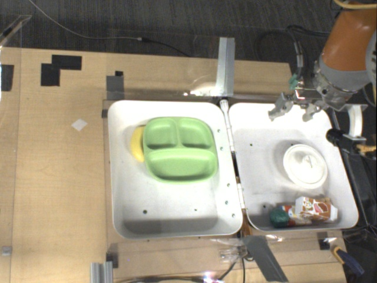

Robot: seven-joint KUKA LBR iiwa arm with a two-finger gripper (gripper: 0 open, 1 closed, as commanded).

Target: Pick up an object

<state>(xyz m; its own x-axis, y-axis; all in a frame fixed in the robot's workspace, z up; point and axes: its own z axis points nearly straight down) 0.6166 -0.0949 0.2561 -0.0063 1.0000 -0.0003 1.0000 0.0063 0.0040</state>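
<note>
Camera view: the gripper [293, 110] hangs spread and unladen over the right bin's [259, 175] far edge.

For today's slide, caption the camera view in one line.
Open tool above right bin holding white lid and bottle; green tray in left bin.

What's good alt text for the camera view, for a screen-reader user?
The open gripper hangs over the far edge of the right bin, holding nothing; that bin contains a round white lid and a small carton beside a green object. In the left bin, a green divided plate partly covers a yellow object.
</note>
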